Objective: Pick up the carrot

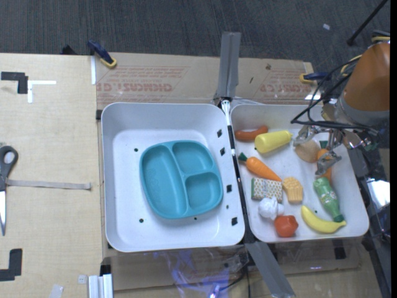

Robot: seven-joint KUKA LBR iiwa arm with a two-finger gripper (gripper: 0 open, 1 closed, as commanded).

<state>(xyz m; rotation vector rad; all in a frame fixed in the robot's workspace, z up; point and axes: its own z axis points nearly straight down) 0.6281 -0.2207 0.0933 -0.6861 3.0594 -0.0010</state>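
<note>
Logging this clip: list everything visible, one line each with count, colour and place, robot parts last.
carrot: one, orange, right bin, left side
sausage: one, red, right bin, top left
corn: one, yellow, beside sausage
banana: one, yellow, right bin, bottom
tomato: one, red, bottom
bottle: one, green, right side
cracker: one, pale checkered, centre
divided plate: one, blue, left bin
bins: two, white, side by side
scissors: one, grey, bench far left
gripper: one, right bin's upper right
arm: one, orange band, right
</note>
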